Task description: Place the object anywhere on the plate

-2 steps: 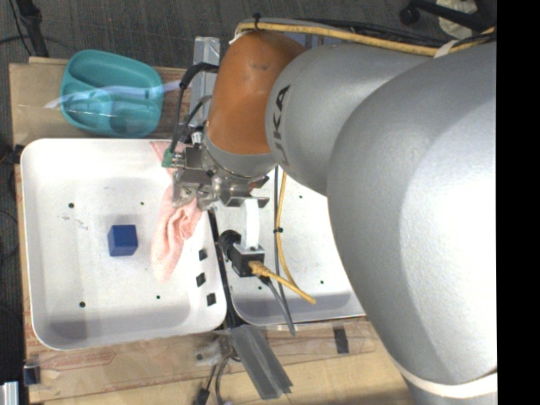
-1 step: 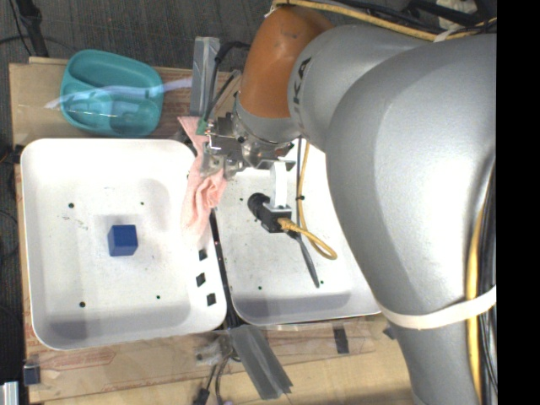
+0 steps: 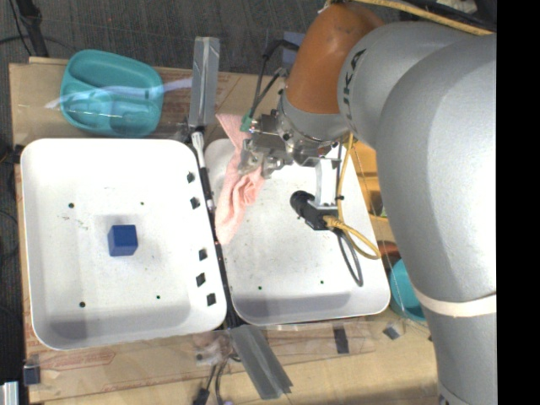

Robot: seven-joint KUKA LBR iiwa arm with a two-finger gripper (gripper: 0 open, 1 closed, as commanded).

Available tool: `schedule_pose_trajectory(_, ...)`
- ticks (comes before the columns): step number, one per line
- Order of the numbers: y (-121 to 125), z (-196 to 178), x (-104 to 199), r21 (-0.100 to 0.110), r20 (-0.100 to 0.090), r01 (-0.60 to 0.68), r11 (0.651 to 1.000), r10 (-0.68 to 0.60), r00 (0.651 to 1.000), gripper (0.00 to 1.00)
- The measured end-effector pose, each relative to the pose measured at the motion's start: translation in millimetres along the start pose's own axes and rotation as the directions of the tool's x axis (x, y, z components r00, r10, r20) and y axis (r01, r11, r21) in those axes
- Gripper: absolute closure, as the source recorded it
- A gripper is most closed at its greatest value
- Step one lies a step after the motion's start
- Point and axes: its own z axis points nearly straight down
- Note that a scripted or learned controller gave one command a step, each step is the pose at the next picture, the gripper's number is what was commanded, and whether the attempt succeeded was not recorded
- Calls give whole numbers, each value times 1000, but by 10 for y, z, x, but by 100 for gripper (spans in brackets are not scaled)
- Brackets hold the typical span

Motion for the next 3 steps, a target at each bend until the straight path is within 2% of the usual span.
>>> schedule_pose_trajectory(1, 201, -455, 1070, 1, 0, -85, 996, 85, 996, 100)
schedule_pose_trajectory(2, -690, -507, 1466, 2, 1, 142, 990, -142, 990, 100)
schedule_pose_trajectory(3, -898, 446, 1912, 4, 3, 129, 992, -129, 992, 100)
